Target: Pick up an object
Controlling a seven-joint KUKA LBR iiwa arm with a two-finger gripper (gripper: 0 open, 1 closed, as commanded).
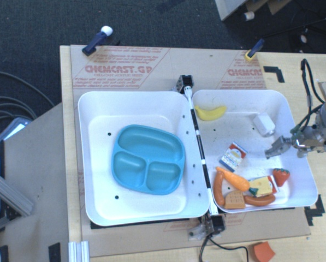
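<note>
Two shallow white bins sit side by side on the counter (152, 64). The left bin (92, 146) carries a blue divided plate (148, 159) lying flat near its middle. The right bin (294, 119) carries the small things to pick from. A yellow banana (211, 112) lies near the bin's far left corner, and a white block (264, 124) rests toward the far right side. A small printed carton (232, 157) sits near the middle. Along the near edge lies a cluster: an orange carrot (232, 179), a sausage (219, 192) curved along the left wall, a brown cracker (235, 200), a yellow cheese piece (262, 186) and a red strawberry (281, 176), close together and partly touching.

The gripper (274, 147) hangs over the right side of the right bin, between the white block and the strawberry. Nothing shows between its fingers, and how far they stand apart cannot be told.
</note>
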